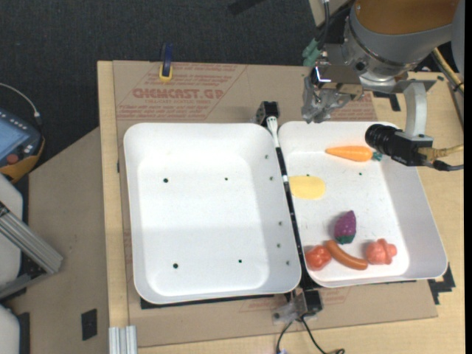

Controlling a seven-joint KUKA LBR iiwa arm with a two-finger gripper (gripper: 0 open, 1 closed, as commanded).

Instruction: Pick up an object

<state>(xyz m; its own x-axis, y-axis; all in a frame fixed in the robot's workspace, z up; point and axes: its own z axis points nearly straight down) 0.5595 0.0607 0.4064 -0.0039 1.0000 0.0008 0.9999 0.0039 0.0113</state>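
Note:
The right bin [413, 205] holds several toy foods. An orange carrot [349, 153] lies near its far edge, and a pale yellow piece [307, 187] rests by the left wall. At the near edge are a purple fruit [345, 226], a red tomato [318, 257], an orange-red sausage [348, 256] and a red lumpy fruit [380, 251]. My gripper [320, 113] hangs over the far left corner of this bin, above and left of the carrot, apart from every object. Nothing shows in its grasp.
The left bin [199, 205] sits beside the right one, with a black clip [267, 113] at the far end of the seam between them. A black cylinder [394, 144] on the arm juts over the right bin's far right side. Brown board [184, 87] surrounds both bins.

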